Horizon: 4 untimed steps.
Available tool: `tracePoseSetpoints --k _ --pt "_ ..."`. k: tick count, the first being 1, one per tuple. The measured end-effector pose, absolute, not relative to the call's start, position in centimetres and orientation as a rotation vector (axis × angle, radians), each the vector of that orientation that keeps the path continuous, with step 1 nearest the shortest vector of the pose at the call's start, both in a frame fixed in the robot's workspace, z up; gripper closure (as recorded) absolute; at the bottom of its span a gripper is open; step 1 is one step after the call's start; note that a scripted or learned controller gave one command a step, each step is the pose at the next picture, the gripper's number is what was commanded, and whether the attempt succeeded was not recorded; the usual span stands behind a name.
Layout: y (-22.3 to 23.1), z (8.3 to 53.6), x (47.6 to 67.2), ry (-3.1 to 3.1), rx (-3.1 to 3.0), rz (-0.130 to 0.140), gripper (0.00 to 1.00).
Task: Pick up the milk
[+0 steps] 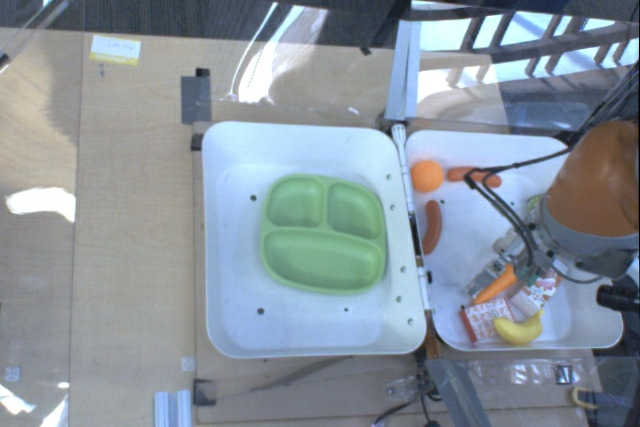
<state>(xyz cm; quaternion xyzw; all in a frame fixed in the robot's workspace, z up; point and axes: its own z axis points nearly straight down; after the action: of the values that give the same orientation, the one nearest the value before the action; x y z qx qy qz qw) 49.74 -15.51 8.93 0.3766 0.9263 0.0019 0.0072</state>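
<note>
the gripper (512, 265) is hanging low in the right bin (585, 342); its grip state cannot be told. the milk (538, 293) is lying just beside it, touching a carrot (495, 286) and a banana (518, 329). a green plate (324, 233) is sitting in the left bin (230, 315).

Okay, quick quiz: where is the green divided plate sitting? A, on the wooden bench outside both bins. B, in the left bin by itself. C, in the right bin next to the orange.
B: the green divided plate lies alone in the left bin, while the orange is in the right bin.
</note>
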Motion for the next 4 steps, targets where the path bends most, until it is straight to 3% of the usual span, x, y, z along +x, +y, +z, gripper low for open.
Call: tracePoseSetpoints --k 1,2,3,4 --pt "-15.8 8.9 49.5 2.441 1.953 0.012 0.00" --pt "-20.6 16.5 52.6 2.579 1.780 0.004 0.00" --pt "-20.6 10.9 50.4 2.685 1.576 0.014 0.00" --pt "-20.4 18.8 50.0 2.741 1.511 0.003 0.00"
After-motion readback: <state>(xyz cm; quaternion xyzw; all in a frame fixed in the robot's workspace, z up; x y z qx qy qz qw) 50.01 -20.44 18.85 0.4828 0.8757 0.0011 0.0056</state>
